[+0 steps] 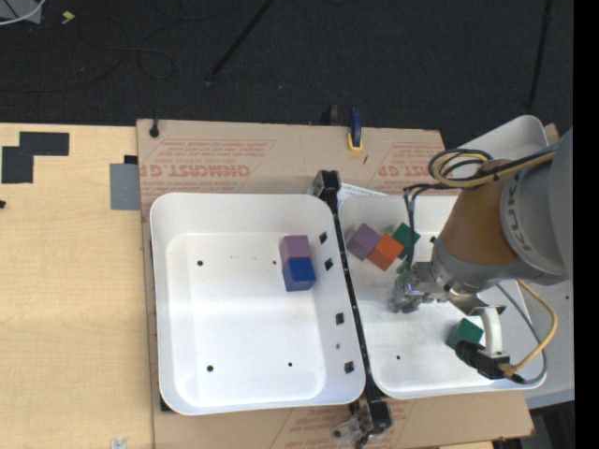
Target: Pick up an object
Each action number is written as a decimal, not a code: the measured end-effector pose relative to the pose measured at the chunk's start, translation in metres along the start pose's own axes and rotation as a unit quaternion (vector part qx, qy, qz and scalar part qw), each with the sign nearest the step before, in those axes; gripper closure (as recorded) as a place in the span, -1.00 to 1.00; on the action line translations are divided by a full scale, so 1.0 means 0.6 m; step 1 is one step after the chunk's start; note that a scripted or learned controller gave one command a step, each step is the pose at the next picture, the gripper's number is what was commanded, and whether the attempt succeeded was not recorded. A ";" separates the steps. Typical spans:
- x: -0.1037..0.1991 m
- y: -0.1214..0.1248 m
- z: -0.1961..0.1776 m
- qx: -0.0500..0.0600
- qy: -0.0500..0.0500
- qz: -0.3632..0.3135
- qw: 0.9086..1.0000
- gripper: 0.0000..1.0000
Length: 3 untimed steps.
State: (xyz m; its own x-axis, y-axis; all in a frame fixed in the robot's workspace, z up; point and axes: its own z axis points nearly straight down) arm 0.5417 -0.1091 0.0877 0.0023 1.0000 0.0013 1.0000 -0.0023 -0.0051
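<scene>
the arm is down inside the right bin [412,382], its gripper [408,297] low over the floor just below a cluster of blocks: a purple block [362,240], an orange block [384,250] touching it, and a green block [405,237] beside them. from here i cannot tell how the tool is set or whether it has anything. it looks like the approach step; next it needs to settle over one block and close. the left bin [178,251] holds a purple and blue block [298,263]. the cardboard [234,162] underneath carries red print, upside down and blurred, unreadable.
</scene>
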 end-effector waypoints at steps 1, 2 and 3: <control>0.022 0.094 0.000 -0.003 -0.001 -0.003 1.000 1.00; 0.022 0.127 -0.097 -0.004 -0.001 -0.002 1.000 1.00; 0.035 -0.015 -0.017 0.004 0.001 0.000 1.000 1.00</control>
State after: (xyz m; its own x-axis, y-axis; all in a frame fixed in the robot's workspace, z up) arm 0.5330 -0.0883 0.0982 0.0020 1.0000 0.0030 0.9999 -0.0020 -0.0135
